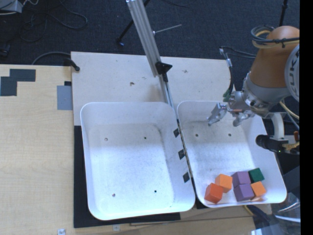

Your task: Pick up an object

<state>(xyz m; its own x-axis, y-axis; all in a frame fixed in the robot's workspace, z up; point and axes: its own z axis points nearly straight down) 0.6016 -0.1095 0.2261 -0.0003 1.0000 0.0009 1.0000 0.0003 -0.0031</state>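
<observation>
Several small blocks lie clustered at the near end of the right bin (pixel 205 151): an orange-red block (pixel 213 193), an orange block (pixel 224 181), two purple blocks (pixel 242 185), a green block (pixel 256 175) and another orange block (pixel 258 189). My gripper (pixel 227 118) hangs over the far end of the same bin, well away from the blocks. Its two fingers are spread apart, open, with nothing between them.
The left bin (pixel 98 131) sits beside the right one, with small black clips along the shared wall (pixel 180 146). A slanted metal rail (pixel 146 38) rises behind the bins. A wooden table surface (pixel 34 151) lies at the left.
</observation>
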